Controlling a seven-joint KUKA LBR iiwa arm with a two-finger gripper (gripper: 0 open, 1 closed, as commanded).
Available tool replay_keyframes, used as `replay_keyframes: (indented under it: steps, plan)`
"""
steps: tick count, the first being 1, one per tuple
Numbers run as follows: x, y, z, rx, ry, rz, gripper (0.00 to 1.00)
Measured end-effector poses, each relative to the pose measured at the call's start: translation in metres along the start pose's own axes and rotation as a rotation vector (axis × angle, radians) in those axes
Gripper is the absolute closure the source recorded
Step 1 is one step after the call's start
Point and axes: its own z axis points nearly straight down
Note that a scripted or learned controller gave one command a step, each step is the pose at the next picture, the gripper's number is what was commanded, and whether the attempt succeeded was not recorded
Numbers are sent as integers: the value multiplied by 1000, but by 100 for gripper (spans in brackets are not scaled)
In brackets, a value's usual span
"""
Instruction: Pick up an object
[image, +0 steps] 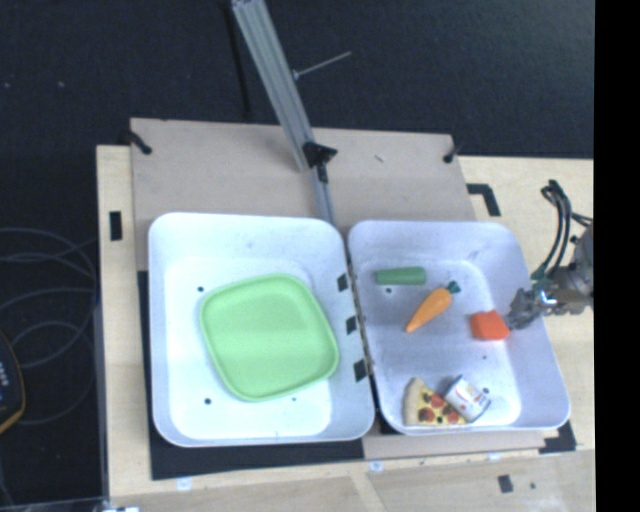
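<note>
While the left bin (175, 300) carries a single pale green plate (268, 337) lying flat near its middle, the right bin (530, 400) holds several small things. Toward its far left lies a dark green cylinder (400, 276) on its side. Just to the right and a little nearer, an orange carrot (430, 308) with a green top lies at a slant, its tip pointing to the near left. At the near side of this bin a pizza slice (428, 406) rests flat, touching a small red and white can (466, 398) tipped on its side just to its right. Farther right, an orange-red block (489, 326) sits near the bin's right wall. The gripper (524, 306) reaches in over that wall, its tip just beside the block's right edge; whether it is spread or closed cannot be told, and nothing is seen caught in it.
</note>
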Motion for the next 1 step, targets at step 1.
replay_keyframes:
  steps: [1]
  plan:
    - [-1, 1, -46, 1, 0, 0, 100]
